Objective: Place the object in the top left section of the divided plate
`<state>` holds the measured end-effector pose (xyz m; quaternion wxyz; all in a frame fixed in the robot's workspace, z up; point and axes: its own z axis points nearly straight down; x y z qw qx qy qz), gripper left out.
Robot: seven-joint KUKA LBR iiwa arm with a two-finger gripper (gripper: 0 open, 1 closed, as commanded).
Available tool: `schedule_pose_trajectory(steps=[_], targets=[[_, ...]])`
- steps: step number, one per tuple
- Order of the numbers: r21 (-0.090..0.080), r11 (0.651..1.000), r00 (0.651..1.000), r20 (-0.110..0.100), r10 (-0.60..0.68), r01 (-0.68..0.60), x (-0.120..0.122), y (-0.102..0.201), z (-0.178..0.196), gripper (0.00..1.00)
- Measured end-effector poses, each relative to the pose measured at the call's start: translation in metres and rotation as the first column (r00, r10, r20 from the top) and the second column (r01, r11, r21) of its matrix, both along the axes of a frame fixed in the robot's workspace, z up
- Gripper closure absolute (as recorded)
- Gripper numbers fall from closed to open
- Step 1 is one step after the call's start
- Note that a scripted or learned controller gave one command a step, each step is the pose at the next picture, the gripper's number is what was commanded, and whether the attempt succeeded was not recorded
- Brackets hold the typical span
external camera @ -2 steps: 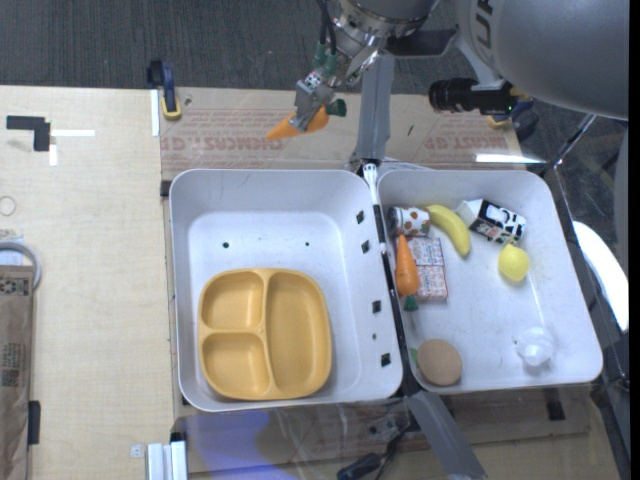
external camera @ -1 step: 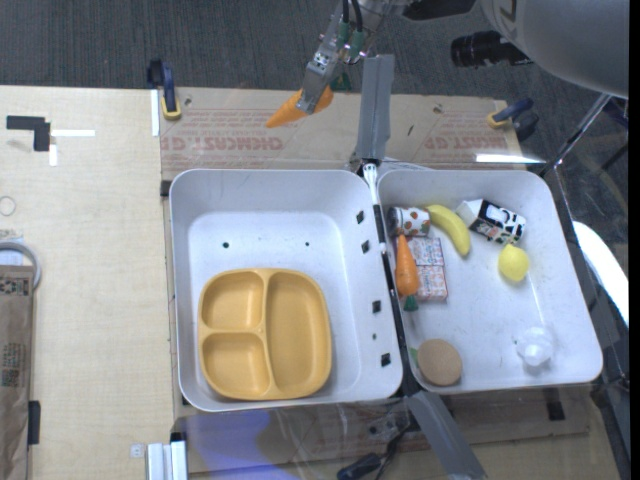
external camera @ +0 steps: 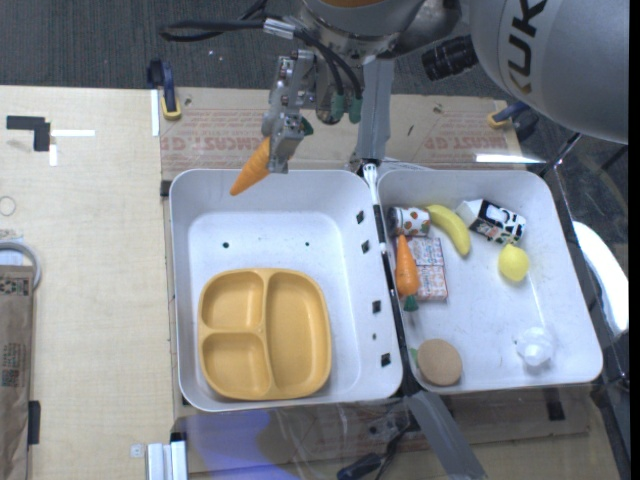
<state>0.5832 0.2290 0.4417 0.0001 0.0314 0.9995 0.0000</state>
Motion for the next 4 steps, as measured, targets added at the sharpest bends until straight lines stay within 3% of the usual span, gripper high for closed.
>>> schedule_pose_trajectory(steps=[1, 2, 3, 4], targets=[[0.0, 0.999, 0.999, -0.001, 0.038, -0.038, -0.042, -0.001, -0.116, 1.0], [0.001, 0.959, 0.959, 0.003, 0.284, -0.284, 0.035, -0.001, -0.086, 1.0], [0.0, 0.872, 0.872, 0.006, 0.49, -0.49, 0.077, -0.001, -0.005, 1.0], [0.001, 0.772, 0.772, 0.001, 0.636, -0.636, 0.02, -0.008, -0.081, 1.0]])
